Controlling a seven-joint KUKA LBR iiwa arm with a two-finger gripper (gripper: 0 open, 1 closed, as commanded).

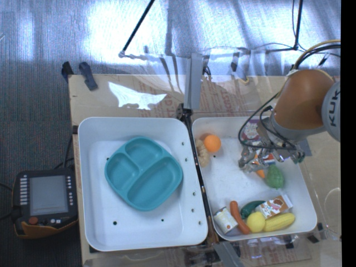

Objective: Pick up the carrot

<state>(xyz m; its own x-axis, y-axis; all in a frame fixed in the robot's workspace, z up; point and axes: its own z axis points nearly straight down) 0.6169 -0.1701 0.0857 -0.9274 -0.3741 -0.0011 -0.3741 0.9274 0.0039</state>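
1. Camera view: the carrot [240, 217] lies near the front edge of the right bin [222, 174], between a small can [225, 220] and a lemon [255, 222].
2. Its long axis runs from back-left to front-right, thin end toward the front.
3. The gripper [257, 161] hangs over the bin's back part, well apart from the carrot, which lies toward the front and slightly left of it.
4. Whether its fingers are spread or pressed together, I cannot tell.
5. A teal plate [144, 172] sits in the left bin [92, 149].

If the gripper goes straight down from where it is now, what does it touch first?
Probably the orange piece beside the green vegetable, just under the gripper; depth is unclear. The carrot lies apart, nearer the front wall.
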